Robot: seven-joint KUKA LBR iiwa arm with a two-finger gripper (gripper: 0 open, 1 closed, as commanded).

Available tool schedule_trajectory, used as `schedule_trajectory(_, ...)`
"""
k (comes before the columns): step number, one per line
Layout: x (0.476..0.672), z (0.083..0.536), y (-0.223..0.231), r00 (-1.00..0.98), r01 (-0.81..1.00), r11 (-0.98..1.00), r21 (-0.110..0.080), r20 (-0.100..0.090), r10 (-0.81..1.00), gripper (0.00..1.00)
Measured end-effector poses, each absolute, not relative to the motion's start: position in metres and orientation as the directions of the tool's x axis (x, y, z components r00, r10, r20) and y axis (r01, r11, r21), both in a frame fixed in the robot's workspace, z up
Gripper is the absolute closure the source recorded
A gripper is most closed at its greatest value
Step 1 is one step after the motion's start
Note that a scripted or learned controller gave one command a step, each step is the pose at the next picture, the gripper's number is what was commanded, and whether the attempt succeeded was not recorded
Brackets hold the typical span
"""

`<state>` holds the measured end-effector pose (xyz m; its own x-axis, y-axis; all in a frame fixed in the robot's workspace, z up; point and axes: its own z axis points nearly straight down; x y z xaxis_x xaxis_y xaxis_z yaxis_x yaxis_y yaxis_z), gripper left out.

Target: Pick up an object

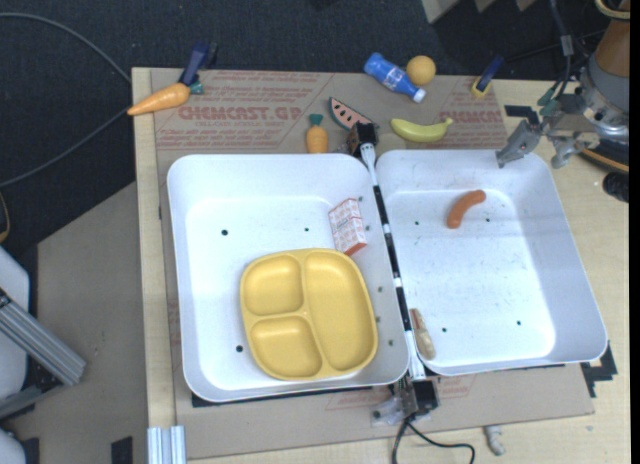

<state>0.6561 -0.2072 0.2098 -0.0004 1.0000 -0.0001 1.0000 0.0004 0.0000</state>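
Gripper (538, 142) hanging at about two o'clock of the frame, over the far rim of the right bin (570, 252), jaws spread, nothing between them. Nearest candidate: the sausage (465, 208), lying alone on the bin floor toward ten o'clock of the bin's middle, tilted with its upper end toward one o'clock. Well apart from the gripper yet. Best done by travelling toward eight o'clock, centring above the sausage's middle, turning the wrist so the fingers straddle its short width, not its length. Descend straight, stop just shy of the floor, then close. Likely to roll if nudged off-centre. Small brown stick (422, 334) at the bin's seven o'clock edge sits too tight to the wall for an easy grasp. Yellow divided plate (308, 312) and small carton (347, 225) in the left bin (200, 252) lie farther off.
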Motion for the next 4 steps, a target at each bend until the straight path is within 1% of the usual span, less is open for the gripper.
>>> schedule_trajectory(1,0.647,0.084,-0.15,-0.002,1.0,0.002,0.0,0.001,1.0,0.0)
schedule_trajectory(2,0.646,0.085,-0.129,-0.001,1.0,0.001,-0.002,0.001,1.0,0.0)
schedule_trajectory(3,0.646,0.095,-0.129,-0.001,1.0,0.001,-0.001,0.0,1.0,1.0)
schedule_trajectory(4,0.604,0.187,-0.058,-0.003,1.0,0.003,0.003,0.002,1.0,1.0)
